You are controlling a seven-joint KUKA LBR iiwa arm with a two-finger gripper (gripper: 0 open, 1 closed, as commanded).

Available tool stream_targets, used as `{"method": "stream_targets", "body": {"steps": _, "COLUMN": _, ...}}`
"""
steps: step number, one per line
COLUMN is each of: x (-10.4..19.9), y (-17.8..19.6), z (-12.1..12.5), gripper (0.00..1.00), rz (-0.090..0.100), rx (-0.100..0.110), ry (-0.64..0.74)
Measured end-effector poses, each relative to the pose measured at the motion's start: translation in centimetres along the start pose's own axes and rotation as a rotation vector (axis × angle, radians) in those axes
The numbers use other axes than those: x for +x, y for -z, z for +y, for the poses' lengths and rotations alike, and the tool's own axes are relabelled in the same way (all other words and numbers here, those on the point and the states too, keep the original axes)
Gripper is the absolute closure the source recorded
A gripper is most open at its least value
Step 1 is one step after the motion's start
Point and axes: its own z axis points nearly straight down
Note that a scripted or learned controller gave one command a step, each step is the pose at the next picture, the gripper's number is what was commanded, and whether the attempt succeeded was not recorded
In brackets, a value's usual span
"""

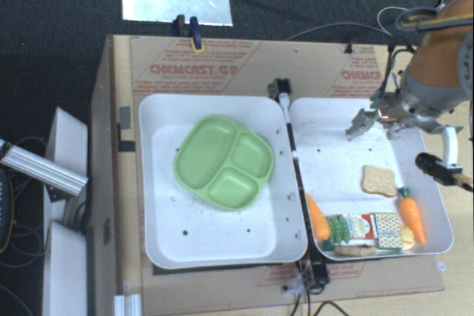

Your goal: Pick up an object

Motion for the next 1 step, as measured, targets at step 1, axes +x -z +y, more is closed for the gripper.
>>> {"method": "stream_targets", "body": {"steps": 1, "x": -6.89, "y": -10.36, "z": -2.96, "gripper": 0.0, "rz": -0.001, "rx": 0.0, "ry": -0.002}}
